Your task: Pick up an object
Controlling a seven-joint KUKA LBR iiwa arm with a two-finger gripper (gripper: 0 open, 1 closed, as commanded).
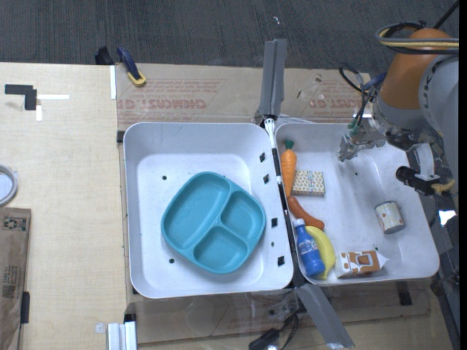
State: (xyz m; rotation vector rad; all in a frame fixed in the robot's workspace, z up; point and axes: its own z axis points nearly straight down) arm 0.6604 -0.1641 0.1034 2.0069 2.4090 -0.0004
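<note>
Grey arm (445, 93), orange band, dark cables.

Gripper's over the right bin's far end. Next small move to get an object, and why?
Probably shift the gripper toward the near side until it is over the small can, then descend. The gripper hangs over bare floor of the right bin with nothing beneath it. The can lies apart from the other items, which crowd the left wall, so it looks like the least cluttered target.
</note>
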